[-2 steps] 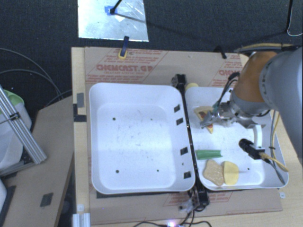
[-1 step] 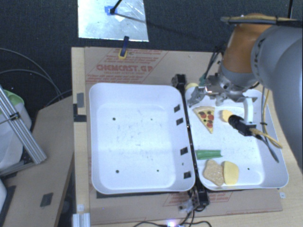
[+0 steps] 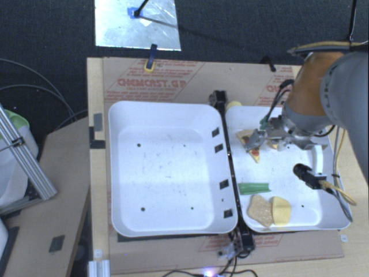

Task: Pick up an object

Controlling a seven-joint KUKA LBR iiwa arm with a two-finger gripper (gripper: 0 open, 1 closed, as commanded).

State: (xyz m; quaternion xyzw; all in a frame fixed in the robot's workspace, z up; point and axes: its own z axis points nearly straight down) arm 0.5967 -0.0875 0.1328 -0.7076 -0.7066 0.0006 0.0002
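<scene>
Contents of the right bin (image 3: 311, 209):

1. Tan wedge (image 3: 245, 136): lies flat in the far-left part of the bin.
2. Small orange-red piece (image 3: 255, 155): just on the near side of the wedge.
3. Green strip (image 3: 254, 187): lies flat, long axis left to right, close to the left wall at mid-depth.
4. Tan bread-like slice (image 3: 260, 210): lies flat in the near-left corner.
5. Yellow piece (image 3: 281, 210): touches the slice on its right side.
6. Pale yellow round item (image 3: 233, 105): sits at the far-left corner, by the rim.
</scene>
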